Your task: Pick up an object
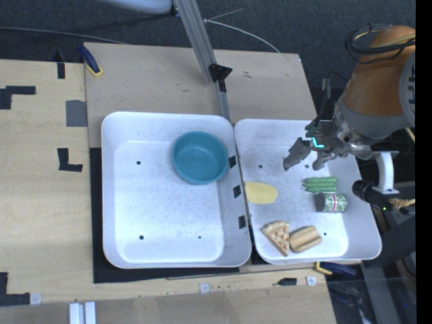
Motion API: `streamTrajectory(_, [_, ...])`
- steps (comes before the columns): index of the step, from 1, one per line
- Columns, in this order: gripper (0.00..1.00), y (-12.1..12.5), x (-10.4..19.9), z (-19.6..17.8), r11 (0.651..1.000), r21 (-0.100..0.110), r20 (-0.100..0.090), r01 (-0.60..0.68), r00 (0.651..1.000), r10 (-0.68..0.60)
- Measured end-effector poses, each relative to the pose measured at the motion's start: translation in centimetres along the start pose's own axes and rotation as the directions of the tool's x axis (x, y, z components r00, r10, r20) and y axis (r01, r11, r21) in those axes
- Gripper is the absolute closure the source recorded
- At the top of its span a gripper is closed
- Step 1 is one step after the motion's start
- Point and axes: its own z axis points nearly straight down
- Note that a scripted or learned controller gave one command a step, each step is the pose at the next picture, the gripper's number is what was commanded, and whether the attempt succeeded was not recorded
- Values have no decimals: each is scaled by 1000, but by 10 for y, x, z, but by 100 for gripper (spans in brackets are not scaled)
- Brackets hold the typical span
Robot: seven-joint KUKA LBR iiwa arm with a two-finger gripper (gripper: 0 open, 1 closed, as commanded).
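Green bean bundle (318,183) in right bin (270,137) below spread, empty gripper (307,155): probably light, soft, best pinched across its middle.

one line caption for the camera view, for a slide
Open gripper hovers above the right bin, near green beans and a can; blue bowl sits left.

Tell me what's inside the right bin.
The right bin holds a yellow piece, green beans, a can, a pizza slice and a bread roll. The gripper hides some floor.
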Motion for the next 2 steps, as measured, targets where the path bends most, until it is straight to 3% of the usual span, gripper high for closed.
streamTrajectory(1, [0, 0, 0, 0, 1000, -1, 0, 0, 1000, 0])
streamTrajectory(2, [0, 4, -1, 45, 1000, 4, 1, -1, 1000, 1])
